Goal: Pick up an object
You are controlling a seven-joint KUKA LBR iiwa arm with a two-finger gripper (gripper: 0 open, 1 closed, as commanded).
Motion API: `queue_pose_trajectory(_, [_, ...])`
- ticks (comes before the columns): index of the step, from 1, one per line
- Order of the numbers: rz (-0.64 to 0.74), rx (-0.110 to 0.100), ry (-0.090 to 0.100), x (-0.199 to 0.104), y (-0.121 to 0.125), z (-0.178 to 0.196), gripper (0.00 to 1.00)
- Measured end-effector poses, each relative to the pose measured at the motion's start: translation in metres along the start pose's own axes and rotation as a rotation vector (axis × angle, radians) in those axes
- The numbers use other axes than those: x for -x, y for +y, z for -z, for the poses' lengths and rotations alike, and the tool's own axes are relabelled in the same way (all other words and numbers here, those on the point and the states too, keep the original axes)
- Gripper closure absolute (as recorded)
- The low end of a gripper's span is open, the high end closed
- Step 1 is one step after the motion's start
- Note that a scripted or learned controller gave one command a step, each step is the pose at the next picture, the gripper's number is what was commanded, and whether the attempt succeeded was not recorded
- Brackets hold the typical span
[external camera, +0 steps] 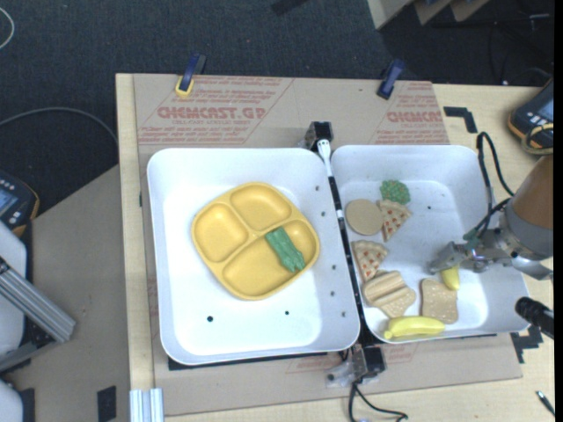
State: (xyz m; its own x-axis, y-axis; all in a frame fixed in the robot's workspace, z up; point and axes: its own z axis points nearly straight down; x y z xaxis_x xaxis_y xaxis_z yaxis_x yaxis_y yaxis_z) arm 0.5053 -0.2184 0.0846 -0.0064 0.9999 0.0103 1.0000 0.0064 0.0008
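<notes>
We see the gripper (453, 260) low in the right bin (440, 161), near its right wall, its dark fingers pointing toward the bin's middle with a small yellow piece (450, 278) just beside them; whether they are spread or pinched on anything we cannot tell. To pick well, we judge it best to centre over one item that lies apart from its neighbours, come straight down, and close only when both fingers flank it; the yellow piece touches a bread slice (438, 299), so a sloppy approach could nudge both. In the right bin we count one banana (415, 327) at the near edge, one green broccoli (395, 191) toward the far edge, one brown cookie (361, 216), two pizza slices (393, 219), and about three bread pieces. The left bin (176, 236) holds one yellow tray (230, 227) with one green vegetable (285, 248) lying on it.
</notes>
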Motion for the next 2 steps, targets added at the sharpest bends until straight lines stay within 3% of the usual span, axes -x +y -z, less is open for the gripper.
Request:
queue_pose_trajectory(1, [-0.004, 0.000, -0.007, 0.003, -0.002, 0.011, 1.00])
queue_pose_trajectory(2, [0.005, 0.001, -0.004, -0.106, 0.003, 0.044, 1.00])
